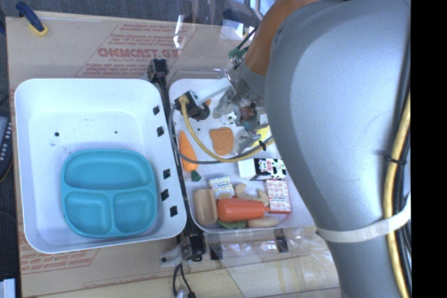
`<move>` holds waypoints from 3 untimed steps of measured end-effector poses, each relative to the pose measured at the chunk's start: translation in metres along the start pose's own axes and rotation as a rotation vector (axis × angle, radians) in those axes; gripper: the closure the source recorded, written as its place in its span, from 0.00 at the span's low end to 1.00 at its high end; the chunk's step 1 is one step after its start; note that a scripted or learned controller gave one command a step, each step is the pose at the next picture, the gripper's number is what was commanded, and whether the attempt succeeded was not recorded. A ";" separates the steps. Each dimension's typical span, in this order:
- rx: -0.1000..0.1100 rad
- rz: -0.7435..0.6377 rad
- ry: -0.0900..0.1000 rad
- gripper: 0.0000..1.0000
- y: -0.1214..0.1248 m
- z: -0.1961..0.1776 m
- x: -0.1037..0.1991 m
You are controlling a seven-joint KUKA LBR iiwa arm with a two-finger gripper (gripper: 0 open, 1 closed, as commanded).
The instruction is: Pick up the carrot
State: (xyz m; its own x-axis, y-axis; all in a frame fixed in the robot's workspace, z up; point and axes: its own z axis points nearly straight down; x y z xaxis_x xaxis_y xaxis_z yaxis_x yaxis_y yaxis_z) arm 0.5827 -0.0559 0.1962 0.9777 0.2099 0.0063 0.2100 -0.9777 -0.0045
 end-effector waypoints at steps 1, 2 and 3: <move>0.000 0.003 -0.012 0.00 -0.025 0.006 -0.027; -0.001 0.003 -0.012 0.00 -0.025 0.006 -0.027; -0.002 0.006 -0.008 0.00 0.036 0.104 -0.008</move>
State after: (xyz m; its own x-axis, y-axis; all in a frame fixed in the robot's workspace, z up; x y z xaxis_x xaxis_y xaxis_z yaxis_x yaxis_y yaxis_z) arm 0.5832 -0.0917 0.0922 0.9789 0.2045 -0.0014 0.2045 -0.9789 -0.0024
